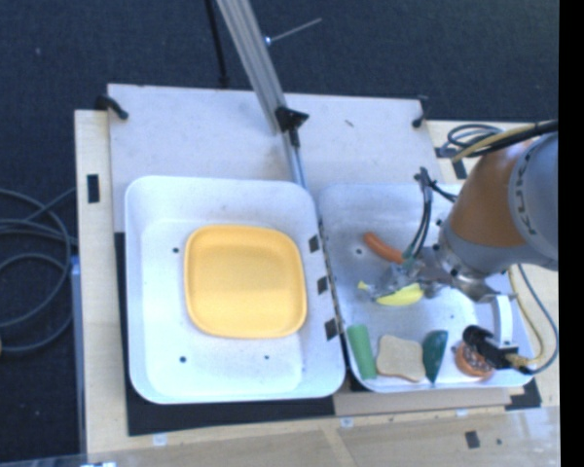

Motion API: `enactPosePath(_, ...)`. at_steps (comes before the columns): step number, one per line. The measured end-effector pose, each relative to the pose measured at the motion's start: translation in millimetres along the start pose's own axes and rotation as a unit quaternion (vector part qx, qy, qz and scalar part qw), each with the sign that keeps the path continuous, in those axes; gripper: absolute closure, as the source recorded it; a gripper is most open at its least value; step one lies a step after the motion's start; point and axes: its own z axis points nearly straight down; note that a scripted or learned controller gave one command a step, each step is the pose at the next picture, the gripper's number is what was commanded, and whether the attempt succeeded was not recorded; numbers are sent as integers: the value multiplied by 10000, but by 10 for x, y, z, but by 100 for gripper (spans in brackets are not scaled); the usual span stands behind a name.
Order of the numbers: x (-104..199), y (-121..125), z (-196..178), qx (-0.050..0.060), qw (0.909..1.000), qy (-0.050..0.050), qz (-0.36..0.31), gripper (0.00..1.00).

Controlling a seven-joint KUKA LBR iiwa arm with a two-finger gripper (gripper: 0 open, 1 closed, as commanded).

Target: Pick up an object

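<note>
So the arm was reaching into the right bin point(336, 202) from its right edge, with the gripper point(416, 278) low over the middle of that bin, right at the yellow banana-shaped toy point(401, 298). Honestly couldn't tell if the hand was open or closed, or whether it had anything; the wrist blocked that bit. The banana looked like it was lying on the bin floor, touching or just under the tool tip, so imo the pick wasn't done yet. Best guess: somewhere around the grasp step, lift left to do.

Other stuff in the right bin, all small toy-food-looking pieces:
- orange carrot-ish stick point(382, 247), smooth and tapered, just up from the banana toward the far edge
- green cylinder point(361, 350) near the front left corner, matte, rounded ends
- slice of toast point(400, 357) beside it along the front edge, tan w/ darker crust, flat
- dark green pointed thing point(435, 354), glossy, maybe a pepper
- brown round thing point(475, 359) near the front right corner, too small to ID

Left bin point(141, 197) held a yellow plate point(244, 280), square w/ rounded corners and a raised rim, plastic-looking, sitting about centre. Both bins were shallow white plastic, a bit scuffed.
</note>
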Motion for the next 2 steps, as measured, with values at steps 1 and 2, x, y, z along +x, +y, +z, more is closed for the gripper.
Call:
enactPosePath(1, -104, 1, -487, 13, 10000, -3, -2, 100)
enactPosePath(2, -120, 100, -960, 12, 10000, -2, -12, 100)
